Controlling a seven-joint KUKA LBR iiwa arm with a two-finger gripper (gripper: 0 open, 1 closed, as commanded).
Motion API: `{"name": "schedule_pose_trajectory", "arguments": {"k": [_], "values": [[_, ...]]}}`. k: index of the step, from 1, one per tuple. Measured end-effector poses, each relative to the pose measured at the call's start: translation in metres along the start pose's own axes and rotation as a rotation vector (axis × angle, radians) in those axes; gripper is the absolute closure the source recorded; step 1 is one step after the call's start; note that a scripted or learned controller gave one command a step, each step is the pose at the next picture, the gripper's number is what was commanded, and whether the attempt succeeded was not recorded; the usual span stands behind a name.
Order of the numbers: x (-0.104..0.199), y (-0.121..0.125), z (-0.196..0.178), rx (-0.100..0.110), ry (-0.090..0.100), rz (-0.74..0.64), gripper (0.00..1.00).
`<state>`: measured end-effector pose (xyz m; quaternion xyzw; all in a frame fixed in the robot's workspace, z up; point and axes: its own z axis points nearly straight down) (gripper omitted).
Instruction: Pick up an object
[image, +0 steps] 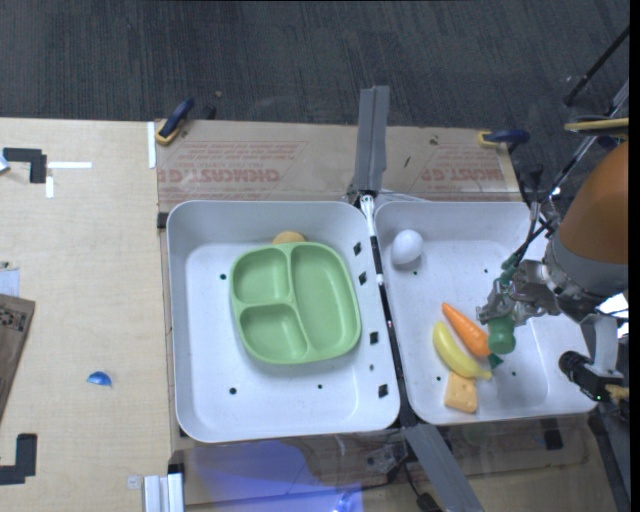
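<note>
Your claw (503, 318) hangs low over the right bin (520, 228), reaching in from the right edge, and its tip sits right at the leafy green end of the toy carrot (464, 327). You cannot tell from this view how far its parts are spread, or whether anything is caught in them; the metal and the green top blur together there.

The carrot is the closest thing to take. It lies just left of the claw, its long axis running on a slant from the green top beside the claw up and leftward to the orange point. The banana (452, 350) lies just beneath it on nearly the same slant, touching or almost touching, and the orange wedge (461, 393) sits at the banana's lower end. The white egg (406, 246) rests well apart, near the bin's upper left corner.

So judge the coming move on that slant: a closing line set across the carrot's axis should suit it better than one along it, and the banana crowding its lower side may get nudged or taken too.

The left bin (190, 300) holds a green divided plate (296, 300), with a small yellow item (289, 238) peeking from behind its far rim.
</note>
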<state>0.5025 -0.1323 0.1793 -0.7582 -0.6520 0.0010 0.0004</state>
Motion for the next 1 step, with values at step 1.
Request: {"name": "schedule_pose_trajectory", "arguments": {"k": [1], "values": [[0.0409,0.0367,-0.0458,0.001,-0.001,0.128,1.00]]}}
